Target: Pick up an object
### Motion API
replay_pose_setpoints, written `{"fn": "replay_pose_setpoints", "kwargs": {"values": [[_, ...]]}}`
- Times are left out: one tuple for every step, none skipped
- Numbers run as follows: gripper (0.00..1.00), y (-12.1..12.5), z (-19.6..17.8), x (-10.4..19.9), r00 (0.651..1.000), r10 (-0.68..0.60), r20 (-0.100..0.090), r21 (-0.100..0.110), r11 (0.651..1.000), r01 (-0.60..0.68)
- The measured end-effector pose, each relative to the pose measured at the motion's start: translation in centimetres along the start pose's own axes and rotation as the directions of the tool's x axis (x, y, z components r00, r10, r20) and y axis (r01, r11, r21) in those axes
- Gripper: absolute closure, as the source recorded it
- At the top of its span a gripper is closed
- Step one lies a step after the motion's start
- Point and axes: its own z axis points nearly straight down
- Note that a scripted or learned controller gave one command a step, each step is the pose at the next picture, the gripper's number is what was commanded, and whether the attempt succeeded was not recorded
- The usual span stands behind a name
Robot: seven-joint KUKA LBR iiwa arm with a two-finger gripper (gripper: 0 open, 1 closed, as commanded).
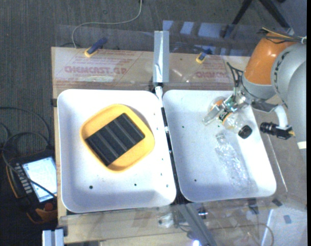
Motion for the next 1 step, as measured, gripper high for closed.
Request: {"fn": "replay_pose_setpoints", "kwargs": {"values": [[1.00, 0.08, -0.96, 0.03, 1.000, -0.001, 0.002, 0.000, 1.000, 0.001]]}}
